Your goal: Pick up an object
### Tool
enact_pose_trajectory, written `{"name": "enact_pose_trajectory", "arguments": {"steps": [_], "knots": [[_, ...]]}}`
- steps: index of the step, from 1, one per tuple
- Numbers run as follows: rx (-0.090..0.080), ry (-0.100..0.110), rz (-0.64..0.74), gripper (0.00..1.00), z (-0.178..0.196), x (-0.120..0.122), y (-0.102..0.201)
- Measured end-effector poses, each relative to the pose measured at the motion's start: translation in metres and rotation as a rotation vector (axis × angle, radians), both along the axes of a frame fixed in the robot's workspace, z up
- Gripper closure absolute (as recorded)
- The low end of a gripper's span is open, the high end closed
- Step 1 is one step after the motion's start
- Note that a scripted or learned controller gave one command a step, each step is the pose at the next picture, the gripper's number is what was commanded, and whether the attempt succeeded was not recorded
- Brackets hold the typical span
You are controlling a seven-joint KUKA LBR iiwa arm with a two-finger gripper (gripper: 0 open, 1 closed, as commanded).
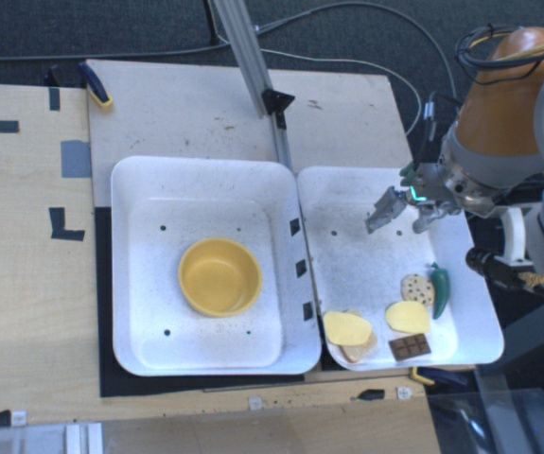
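Fingers: the gripper (406, 214) hangs over the upper part of the right bin (347, 239), its two fingers (382, 211) spread apart with nothing between them.
Objects: a cluster lies in the lower right of the frame, at the right bin's near end, well below the gripper.
Green pepper (439, 287): slim, glossy, upright against the bin's right wall.
Cookie (417, 289): round, speckled, touching the pepper's left side.
Yellow pieces: one flat oval (408, 317) under the cookie, another (347, 328) by the bin's lower left corner.
Chocolate bar (410, 347): small, brown, scored.
Left bin (144, 197): holds a yellow bowl (219, 276), upright.
Tabletop (186, 112): pale, scuffed.
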State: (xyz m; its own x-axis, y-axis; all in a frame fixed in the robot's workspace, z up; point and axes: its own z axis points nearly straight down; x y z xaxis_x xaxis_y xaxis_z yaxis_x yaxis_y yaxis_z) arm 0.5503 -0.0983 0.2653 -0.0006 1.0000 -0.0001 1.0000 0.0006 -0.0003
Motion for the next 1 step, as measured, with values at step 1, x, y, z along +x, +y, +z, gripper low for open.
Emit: {"name": "enact_pose_trajectory", "arguments": {"steps": [1], "knots": [[0.0,0.0,0.0,0.0,-0.0001,0.0,0.0]]}}
